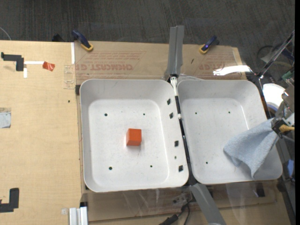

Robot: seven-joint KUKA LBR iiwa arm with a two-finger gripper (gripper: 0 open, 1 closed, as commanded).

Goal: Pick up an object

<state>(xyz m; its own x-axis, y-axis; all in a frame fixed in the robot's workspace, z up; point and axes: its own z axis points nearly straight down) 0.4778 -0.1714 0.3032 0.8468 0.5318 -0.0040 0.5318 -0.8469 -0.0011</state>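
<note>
A blue-grey cloth (252, 147) hangs over the right side of the right bin (211, 125). Its upper corner is drawn up to a point at the bin's right rim. My gripper (284, 126) sits at that point, at the far right of the camera view, shut on the cloth's corner. The rest of the cloth droops down and left onto the bin floor and over the rim. An orange-red cube (134, 137) rests alone near the middle of the left bin (93, 125), far from the gripper.
A grey divider bar (176, 55) runs between the bins at the back. Two clamps (82, 40) (208, 44) pin cardboard behind the bins. A wooden board (37, 125) lies to the left. Cables and gear crowd the right edge (281, 55).
</note>
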